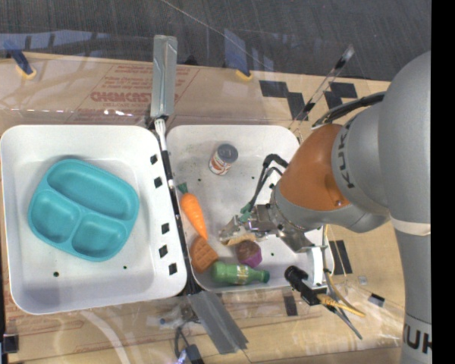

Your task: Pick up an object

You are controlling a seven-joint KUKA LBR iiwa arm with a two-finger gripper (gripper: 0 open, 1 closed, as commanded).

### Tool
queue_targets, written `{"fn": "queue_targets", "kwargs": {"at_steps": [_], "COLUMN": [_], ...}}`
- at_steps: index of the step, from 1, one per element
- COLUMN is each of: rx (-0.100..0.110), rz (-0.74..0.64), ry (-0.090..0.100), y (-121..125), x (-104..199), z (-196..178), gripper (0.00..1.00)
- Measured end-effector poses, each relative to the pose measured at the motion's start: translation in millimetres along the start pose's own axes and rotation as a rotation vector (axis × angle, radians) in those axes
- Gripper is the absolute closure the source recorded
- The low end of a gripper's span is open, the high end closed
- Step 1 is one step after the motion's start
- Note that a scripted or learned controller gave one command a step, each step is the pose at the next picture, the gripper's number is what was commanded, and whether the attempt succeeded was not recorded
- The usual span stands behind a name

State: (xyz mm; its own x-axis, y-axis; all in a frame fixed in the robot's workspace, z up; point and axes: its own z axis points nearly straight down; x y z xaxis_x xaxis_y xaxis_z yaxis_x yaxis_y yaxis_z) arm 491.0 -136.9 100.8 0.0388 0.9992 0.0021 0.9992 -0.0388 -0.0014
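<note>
Two shallow white bins side by side on the tabletop (98, 82), filling the middle of the frame. Big grey arm (398, 158) with the orange band coming in from the right edge, bent down over the right bin (273, 139). Left bin (15, 203) sitting at left of frame, holding a teal divided plate (83, 208) that lies flat toward its left half.

Right bin, lower part, pretty crowded. Tool (239, 230) down low near the bin's centre-bottom, pointing toward the left of the frame; honestly can't tell how far apart it is or whether anything is caught in it, too cluttered there. Just below it, a dark purple round thing (249, 252), maybe an onion or a plum, touching or nearly touching the tool. Under that, a green bottle (241, 274) lying on its side along the bin's bottom wall. To the left of the bottle, an orange-brown wedge (204, 255), looks like a bread or waffle piece, right by the divider between the bins. Above that, a carrot (194, 215) lying at a slant, green top up toward the upper left. Small can (223, 158) off by itself in the upper part of the right bin, tipped over, well apart from the rest.
</note>
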Motion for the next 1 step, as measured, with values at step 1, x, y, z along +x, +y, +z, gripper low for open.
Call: {"fn": "queue_targets", "kwargs": {"at_steps": [1], "rx": [-0.004], "rz": [0.009], "ry": [0.000], "y": [95.5], "x": [79.5], "z": [-92.7], "gripper": [1.00]}}
